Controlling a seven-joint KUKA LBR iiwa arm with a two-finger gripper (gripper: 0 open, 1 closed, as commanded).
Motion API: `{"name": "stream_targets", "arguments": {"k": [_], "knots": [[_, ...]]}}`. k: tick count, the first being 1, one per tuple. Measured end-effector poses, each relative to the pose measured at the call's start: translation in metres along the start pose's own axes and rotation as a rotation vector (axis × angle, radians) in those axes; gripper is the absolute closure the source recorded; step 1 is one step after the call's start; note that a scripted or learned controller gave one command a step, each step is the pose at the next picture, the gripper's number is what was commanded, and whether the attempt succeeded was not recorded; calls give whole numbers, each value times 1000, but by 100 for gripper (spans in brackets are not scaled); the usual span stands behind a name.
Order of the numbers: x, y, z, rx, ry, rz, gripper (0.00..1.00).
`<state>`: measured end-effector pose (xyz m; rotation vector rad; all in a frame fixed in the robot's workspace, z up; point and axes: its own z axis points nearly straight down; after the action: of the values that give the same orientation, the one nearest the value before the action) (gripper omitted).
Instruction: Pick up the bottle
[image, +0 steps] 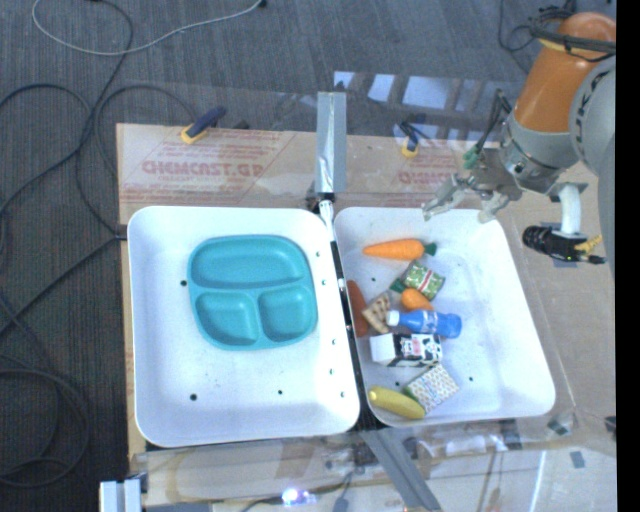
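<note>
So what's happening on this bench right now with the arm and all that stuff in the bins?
A grey robot arm with an orange band reaches in from the right, its claw open and holding nothing above the far rim of the right bin. Its target, the bottle, white with a blue end, lies untouched on its side mid-bin among a carrot, a banana, a small carton and other toy food. The left bin holds a teal divided tray.
</note>
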<state>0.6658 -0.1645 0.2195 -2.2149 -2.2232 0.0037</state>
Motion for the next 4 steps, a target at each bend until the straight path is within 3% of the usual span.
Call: {"name": "stream_targets", "arguments": {"k": [1,2,3,4], "knots": [[-22,-86,99,-1,-2,-102,0],[-25,-102,131,-13,-6,-126,0],[15,-141,131,-18,-7,-161,0],[15,-140,122,-18,-5,-162,100]]}}
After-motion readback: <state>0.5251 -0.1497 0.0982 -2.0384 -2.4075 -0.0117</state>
